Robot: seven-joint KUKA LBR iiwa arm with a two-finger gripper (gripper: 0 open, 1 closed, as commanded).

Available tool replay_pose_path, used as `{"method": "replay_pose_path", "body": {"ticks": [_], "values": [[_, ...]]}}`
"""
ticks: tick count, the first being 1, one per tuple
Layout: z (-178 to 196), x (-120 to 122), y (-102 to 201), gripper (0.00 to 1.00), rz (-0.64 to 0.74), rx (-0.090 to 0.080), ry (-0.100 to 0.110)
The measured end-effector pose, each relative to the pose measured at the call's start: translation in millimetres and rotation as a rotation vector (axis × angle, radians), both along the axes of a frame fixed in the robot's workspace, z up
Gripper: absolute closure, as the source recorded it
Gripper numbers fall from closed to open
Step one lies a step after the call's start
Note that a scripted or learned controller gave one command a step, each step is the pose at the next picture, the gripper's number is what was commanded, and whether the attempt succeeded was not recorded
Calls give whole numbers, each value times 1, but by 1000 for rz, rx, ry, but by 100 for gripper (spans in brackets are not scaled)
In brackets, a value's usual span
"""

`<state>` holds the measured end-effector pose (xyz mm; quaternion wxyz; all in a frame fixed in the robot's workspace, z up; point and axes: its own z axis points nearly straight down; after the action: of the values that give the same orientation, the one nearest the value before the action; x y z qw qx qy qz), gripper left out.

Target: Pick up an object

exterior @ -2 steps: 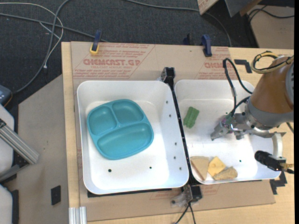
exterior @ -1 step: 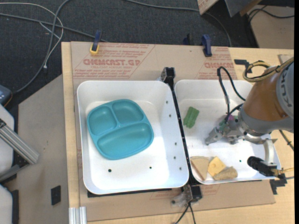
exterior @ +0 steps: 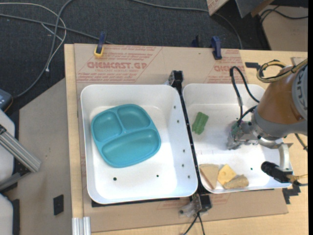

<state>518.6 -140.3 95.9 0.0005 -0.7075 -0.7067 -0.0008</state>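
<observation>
In the camera view, the gripper [exterior: 236, 140] hangs low over the right bin [exterior: 215, 93]; whether it grasps anything I cannot tell. A green object [exterior: 200, 123] lies at its 10 o'clock, food pieces [exterior: 224, 176] at 6

Arm: my grey arm [exterior: 286, 99] comes in from the right, bent down low.
Gripper: my gripper [exterior: 234, 141] points down.
</observation>
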Motion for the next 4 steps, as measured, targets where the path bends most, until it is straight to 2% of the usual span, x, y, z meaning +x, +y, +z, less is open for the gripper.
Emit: {"method": "replay_pose_path", "body": {"ticks": [1, 2, 3, 4], "values": [[56, -6, -7, 100, 0, -4, -5], [109, 3, -15, 100, 2, -4, -6], [162, -4, -21, 100, 2, -4, -7], [171, -3, -21, 100, 2, -3, -2]]}}
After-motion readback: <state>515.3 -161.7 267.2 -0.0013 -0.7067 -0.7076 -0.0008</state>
